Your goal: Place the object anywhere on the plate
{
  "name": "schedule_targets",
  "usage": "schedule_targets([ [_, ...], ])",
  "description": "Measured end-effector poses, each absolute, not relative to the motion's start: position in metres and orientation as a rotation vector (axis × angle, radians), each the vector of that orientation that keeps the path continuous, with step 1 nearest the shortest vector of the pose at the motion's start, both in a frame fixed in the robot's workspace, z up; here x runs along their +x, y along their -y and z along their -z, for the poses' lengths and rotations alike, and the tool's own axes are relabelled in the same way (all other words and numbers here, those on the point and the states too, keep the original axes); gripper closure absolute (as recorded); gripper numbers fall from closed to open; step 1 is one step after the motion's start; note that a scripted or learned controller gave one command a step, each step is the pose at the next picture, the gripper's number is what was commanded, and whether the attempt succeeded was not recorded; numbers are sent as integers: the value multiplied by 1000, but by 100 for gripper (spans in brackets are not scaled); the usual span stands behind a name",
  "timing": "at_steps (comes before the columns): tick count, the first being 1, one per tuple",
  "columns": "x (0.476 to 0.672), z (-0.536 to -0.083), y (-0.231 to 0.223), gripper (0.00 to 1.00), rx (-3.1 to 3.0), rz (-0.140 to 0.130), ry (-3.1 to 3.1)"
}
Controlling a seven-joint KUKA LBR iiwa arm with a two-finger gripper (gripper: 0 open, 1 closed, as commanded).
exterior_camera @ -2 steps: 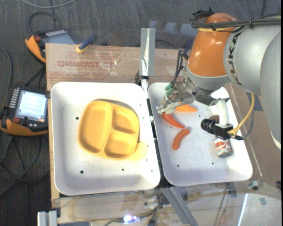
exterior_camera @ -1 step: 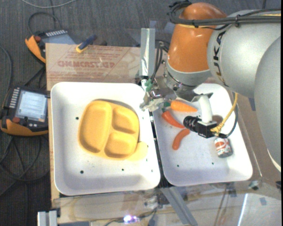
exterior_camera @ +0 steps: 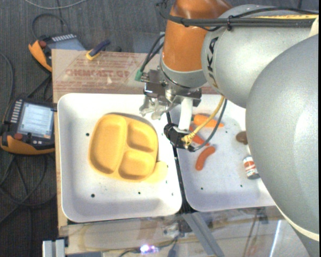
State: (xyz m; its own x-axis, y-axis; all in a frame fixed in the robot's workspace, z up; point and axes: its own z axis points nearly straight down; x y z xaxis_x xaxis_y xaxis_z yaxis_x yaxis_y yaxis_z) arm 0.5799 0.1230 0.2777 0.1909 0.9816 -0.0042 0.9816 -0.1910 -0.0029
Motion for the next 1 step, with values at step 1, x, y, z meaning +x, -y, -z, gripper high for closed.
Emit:
schedule_targets([
  [1,554,-203,-130,100,2641,11,-1700],
])
